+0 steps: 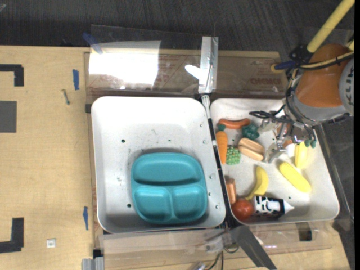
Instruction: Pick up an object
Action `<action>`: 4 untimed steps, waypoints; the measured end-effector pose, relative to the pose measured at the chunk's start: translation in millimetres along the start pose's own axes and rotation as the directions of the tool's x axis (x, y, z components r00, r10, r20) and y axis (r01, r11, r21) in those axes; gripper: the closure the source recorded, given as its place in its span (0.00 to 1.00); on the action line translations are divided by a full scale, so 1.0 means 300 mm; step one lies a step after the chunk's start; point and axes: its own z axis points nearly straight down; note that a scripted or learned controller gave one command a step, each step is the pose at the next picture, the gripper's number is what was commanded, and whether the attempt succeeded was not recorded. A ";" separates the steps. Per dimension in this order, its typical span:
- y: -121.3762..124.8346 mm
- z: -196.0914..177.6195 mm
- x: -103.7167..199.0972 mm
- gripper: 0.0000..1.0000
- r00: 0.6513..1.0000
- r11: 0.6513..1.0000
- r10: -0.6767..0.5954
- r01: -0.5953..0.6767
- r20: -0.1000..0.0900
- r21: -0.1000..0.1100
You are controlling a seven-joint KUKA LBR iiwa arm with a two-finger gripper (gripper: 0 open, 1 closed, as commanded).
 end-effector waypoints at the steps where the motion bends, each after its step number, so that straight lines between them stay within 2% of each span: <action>1: 0.213 -0.002 -0.004 0.00 0.998 0.998 0.059 -0.059 -0.003 -0.001; 2: 0.128 -0.006 0.226 0.00 0.998 0.998 0.062 -0.062 -0.004 0.002; 3: 0.177 -0.048 0.383 0.00 0.990 0.993 -0.122 0.121 0.068 0.018; 4: 0.088 -0.005 0.065 0.00 1.000 1.000 0.011 -0.011 0.000 0.001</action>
